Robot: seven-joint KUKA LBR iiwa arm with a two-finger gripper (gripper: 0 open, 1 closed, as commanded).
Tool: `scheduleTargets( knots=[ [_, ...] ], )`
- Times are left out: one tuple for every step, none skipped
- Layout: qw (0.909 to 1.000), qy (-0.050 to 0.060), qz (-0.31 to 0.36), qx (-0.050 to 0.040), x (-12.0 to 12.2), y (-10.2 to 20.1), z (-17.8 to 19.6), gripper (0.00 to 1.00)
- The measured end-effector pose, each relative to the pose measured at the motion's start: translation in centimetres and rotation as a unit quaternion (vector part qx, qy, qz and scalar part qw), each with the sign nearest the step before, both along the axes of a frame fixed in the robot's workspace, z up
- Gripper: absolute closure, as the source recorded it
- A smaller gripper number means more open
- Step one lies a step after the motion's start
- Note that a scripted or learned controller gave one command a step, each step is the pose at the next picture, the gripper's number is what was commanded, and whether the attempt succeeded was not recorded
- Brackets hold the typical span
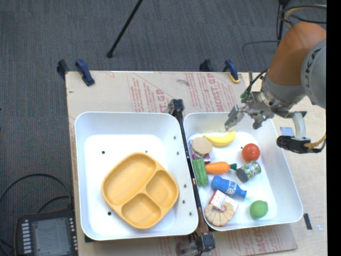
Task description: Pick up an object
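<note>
- Gripper (246,118) hangs over the far edge of the right bin (290,175), fingers spread apart with nothing between them.
- You have no object in hand yet, so I judge the step to be choosing a target and coming down on it.
- Your nearest candidate is the banana (221,138), just below and to the left of the fingers, lying flat near the bin's far wall.
- Line the fingers across its narrow width, not along its curve, so that they can close on both sides.
- Watch the bin wall: the banana sits close to it, and a finger could catch the rim on the way down.
- Mind the cookie (202,146) just beside the banana's left end; a crooked descent could nudge it.
- If you prefer an easier pick, the tomato (251,152) stands more apart from its neighbours, though a round thing may roll out of the fingers.
- Banana: yellow, curved, smooth, small, with a darker tip at its left end; it looks like a light plastic toy.
- Tomato: red, round, glossy.
- Other pieces crowd the middle of the bin: a carrot (217,168), a can (249,171) and a blue bottle (228,186), touching or nearly so, and harder to grip cleanly.
</note>
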State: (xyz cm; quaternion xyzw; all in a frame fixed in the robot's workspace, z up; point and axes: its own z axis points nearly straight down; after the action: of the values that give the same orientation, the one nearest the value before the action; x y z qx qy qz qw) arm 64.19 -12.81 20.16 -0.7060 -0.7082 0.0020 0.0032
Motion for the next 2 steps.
scheduleTargets(
  knots=[
    [1.0000,0.000,0.001,-0.0001,0.17,1.38,-11.79,0.00],
    [1.0000,0.003,0.001,0.0006,0.13,1.45,-11.22,1.00]
  ],
)
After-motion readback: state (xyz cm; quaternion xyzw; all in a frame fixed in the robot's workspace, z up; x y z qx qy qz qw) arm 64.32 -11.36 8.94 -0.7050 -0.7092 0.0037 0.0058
